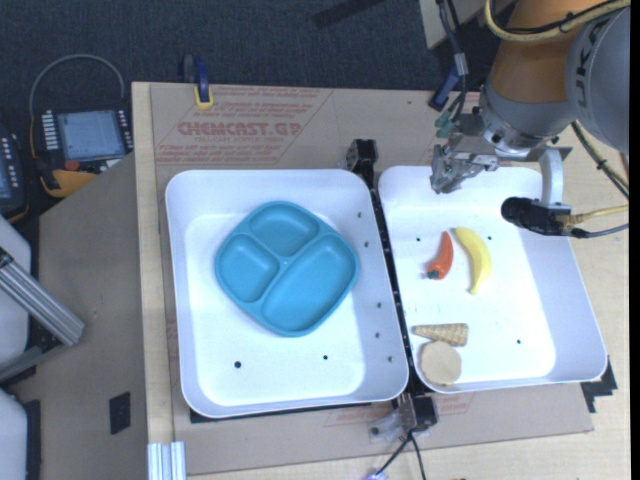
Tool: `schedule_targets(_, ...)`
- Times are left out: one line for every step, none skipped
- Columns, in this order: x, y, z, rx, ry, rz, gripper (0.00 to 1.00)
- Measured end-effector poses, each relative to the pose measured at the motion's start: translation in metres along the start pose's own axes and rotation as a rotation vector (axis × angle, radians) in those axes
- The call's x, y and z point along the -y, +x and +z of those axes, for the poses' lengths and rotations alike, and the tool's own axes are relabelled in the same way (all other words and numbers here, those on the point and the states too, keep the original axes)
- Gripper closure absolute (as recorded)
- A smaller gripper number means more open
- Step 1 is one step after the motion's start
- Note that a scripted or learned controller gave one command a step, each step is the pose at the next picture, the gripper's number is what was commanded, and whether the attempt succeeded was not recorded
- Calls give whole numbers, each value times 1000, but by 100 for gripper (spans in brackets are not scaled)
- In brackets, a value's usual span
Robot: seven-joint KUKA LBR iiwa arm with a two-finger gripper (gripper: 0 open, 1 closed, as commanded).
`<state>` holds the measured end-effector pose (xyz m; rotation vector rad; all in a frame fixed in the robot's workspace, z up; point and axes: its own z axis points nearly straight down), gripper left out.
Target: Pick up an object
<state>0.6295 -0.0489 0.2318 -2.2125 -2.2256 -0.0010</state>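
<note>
A blue plate with 3 compartments lies flat in the left bin, a little above that bin's middle and turned at a slant.

In the right bin, 4 small things lie well apart from the plate. A red pepper and a yellow banana lie side by side near the bin's middle, the pepper to the left, close but with a strip of white between them. Lower down, near the front-left corner, a cone lies on its side, and a pale round disc sits just below it (touching or nearly so).

The arm comes in from the upper right, its orange band above the grey wrist, and points down toward the right bin's back-left corner. The gripper hangs over that back edge, nothing between its fingers; whether they stand wide or narrow cannot be told. The pepper and banana lie below it in the view, toward the front, apart from the fingers.
</note>
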Motion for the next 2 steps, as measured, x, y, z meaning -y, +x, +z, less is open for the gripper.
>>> schedule_targets(13, 57, 3, 0, 1, 0, 100)
schedule_targets(41, 114, -1, 0, 1, 0, 100)
